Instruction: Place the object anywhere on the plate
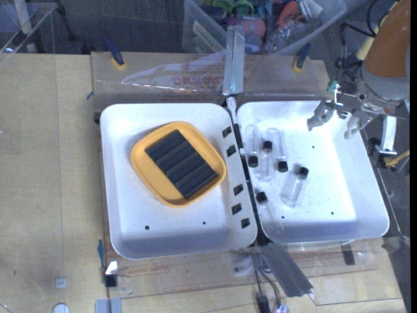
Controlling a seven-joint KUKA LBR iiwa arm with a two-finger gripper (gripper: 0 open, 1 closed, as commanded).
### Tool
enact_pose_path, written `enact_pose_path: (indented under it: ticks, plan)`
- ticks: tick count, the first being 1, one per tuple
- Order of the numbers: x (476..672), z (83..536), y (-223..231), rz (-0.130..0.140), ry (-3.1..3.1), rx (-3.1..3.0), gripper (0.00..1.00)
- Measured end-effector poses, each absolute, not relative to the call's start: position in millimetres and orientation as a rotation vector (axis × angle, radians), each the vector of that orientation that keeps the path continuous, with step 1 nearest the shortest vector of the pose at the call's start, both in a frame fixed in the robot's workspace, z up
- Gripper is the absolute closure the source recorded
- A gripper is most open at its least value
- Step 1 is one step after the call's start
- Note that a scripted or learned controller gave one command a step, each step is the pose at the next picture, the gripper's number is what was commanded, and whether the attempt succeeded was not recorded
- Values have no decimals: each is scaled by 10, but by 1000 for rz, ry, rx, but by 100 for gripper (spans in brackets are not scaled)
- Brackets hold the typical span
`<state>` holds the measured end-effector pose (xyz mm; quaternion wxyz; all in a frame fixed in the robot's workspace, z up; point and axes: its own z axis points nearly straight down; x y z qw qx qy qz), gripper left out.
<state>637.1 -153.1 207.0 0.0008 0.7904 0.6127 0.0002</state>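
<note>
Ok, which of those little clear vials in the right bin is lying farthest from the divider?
The vial with its black cap pointing up-right, alone toward the right bin's middle. The other vials cluster beside the divider.

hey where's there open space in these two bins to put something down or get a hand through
Left bin: bare floor along the near edge and in the corners around the yellow plate, whose middle carries a dark ribbed block. Right bin: open on its right half, under the gripper. It is crowded by the divider, where the clear vials lie clustered.
</note>
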Motion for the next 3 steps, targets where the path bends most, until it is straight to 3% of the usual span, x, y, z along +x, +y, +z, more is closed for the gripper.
enact_pose_path:
  ticks: [1, 3]
  plan:
    - [6255, 2301, -1365, 1, 1886, 2512, 0]
    - [6292, 2213, -1377, -3, 2022, 2406, 0]
